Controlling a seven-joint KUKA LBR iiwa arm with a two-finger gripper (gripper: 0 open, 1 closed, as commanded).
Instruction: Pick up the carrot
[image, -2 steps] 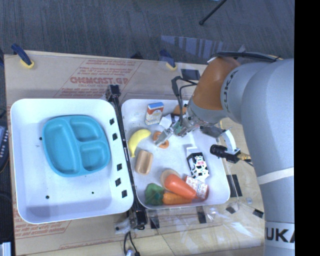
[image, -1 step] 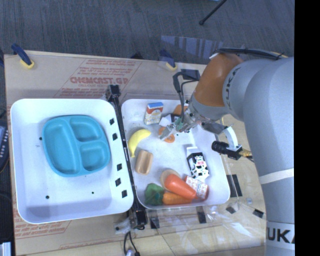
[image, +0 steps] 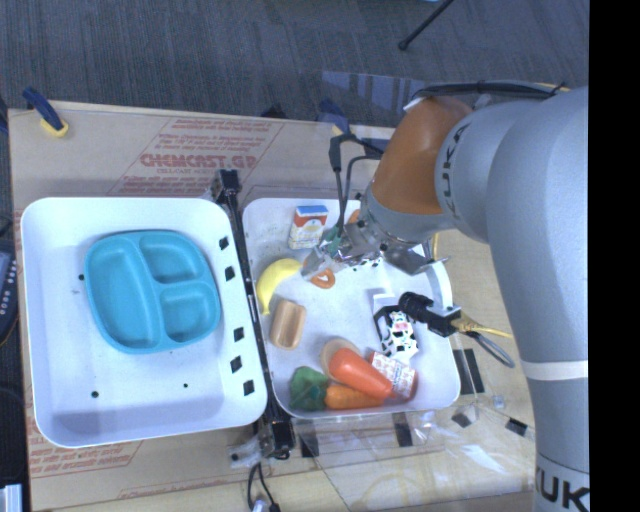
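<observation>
The carrot (image: 357, 373) is an orange-red tapered piece lying near the front of the right bin (image: 432, 392), with its thick end pointing left. A second, paler orange piece (image: 348, 398) lies just in front of it, beside a green vegetable (image: 308, 388). My gripper (image: 335, 256) hangs over the back middle of the same bin, well behind the carrot and apart from it. A small orange bit (image: 322, 279) shows right under the gripper's tip; I cannot make out what it is.
The right bin also holds a milk carton (image: 309, 225), a yellow fruit (image: 277, 281), a tan bun (image: 287, 323), a cow-print toy (image: 400, 335) and a labelled can (image: 396, 377) against the carrot. The left bin (image: 50, 330) holds a blue divided tray (image: 150, 290).
</observation>
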